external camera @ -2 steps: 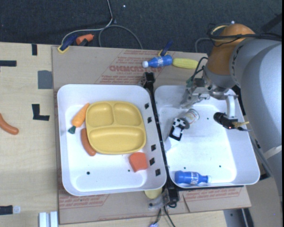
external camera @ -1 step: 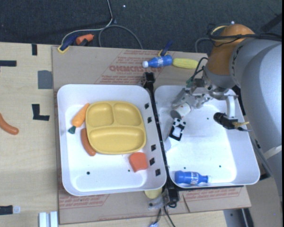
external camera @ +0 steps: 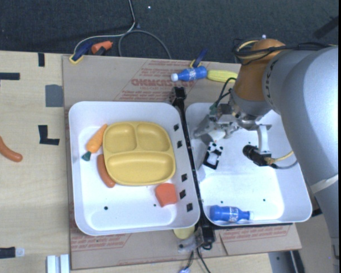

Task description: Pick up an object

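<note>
Objects to choose from lie in both of the 2 white bins, and the nearest candidate to the gripper (external camera: 215, 134) is hard to name. The arm (external camera: 307, 95) reaches in from the right and hangs low over the upper-left part of the right bin (external camera: 290, 209), so a pick in that corner looks to be the aim. Just below the wrist sits a small black-and-white checked piece (external camera: 212, 154); whether it belongs to the tool or lies loose in the bin cannot be told. Whether the jaws are open or closed cannot be told either, since the wrist hardware covers them.

A blue bottle (external camera: 229, 214) lies on its side at the right bin's near edge, well apart from the gripper. The left bin (external camera: 82, 209) holds a yellow divided tray (external camera: 138, 152), with a toy carrot (external camera: 94, 140) against its left end, a sausage (external camera: 105, 171) along its lower-left side, and an orange block (external camera: 166, 194) near its lower-right corner.

On the counter (external camera: 23, 203), outside the bins, lie another sausage (external camera: 7, 148) far left and a second blue bottle (external camera: 189, 74) beside a yellow corn cob (external camera: 221, 75) behind the bins, probably strays out of easy reach.
</note>
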### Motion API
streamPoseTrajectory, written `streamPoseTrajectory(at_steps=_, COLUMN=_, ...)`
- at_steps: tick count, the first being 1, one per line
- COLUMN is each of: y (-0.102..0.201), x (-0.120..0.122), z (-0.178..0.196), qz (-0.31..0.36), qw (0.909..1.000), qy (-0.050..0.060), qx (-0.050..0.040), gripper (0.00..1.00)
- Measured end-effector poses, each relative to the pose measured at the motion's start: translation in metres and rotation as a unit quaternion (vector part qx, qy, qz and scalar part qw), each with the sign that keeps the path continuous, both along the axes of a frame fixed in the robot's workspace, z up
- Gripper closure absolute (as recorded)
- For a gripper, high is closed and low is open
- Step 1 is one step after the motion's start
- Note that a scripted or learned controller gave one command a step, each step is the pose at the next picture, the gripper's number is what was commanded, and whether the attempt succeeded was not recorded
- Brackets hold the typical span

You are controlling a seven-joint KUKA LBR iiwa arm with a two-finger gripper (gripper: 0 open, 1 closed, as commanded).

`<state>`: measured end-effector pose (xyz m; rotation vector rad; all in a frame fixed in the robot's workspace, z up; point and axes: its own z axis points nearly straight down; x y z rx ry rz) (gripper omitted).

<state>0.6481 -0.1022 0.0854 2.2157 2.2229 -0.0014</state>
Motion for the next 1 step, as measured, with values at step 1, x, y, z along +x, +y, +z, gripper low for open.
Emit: streamPoseTrajectory(at_steps=1, y=-0.0008, x=0.0018, z=0.0115, qz=-0.001, qw=1.0000, qy=-0.002, qx=0.0007, gripper=1.00)
